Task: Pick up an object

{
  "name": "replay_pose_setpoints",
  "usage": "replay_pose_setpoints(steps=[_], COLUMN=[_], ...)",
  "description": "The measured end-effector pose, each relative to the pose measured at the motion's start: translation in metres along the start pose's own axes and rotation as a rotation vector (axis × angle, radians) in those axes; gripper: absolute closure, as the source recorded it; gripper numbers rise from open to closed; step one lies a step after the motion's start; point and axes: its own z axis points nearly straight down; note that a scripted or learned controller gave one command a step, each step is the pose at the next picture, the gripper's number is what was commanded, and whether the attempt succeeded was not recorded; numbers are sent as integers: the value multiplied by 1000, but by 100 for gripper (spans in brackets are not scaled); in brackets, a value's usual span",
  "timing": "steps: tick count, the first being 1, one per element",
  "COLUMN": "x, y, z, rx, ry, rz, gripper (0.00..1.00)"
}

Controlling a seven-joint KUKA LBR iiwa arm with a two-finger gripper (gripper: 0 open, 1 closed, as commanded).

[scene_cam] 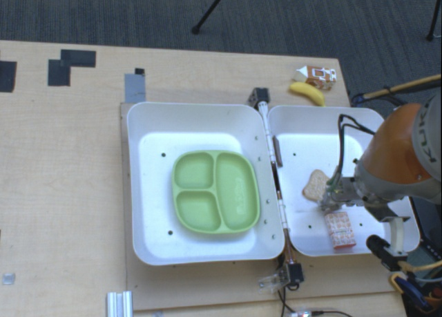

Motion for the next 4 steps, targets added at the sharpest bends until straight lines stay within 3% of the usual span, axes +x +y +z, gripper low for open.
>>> replay_pose_setpoints(steps=[1, 2, 3, 4], x=[0, 1, 1, 1], y=[0, 2, 2, 4], z=[0, -10, -10, -21], rx=[0, -3, -3, -7], ry=[0, 0, 0, 0], rz=[0, -3, -2, -5], gripper=[0, 100, 0, 100])
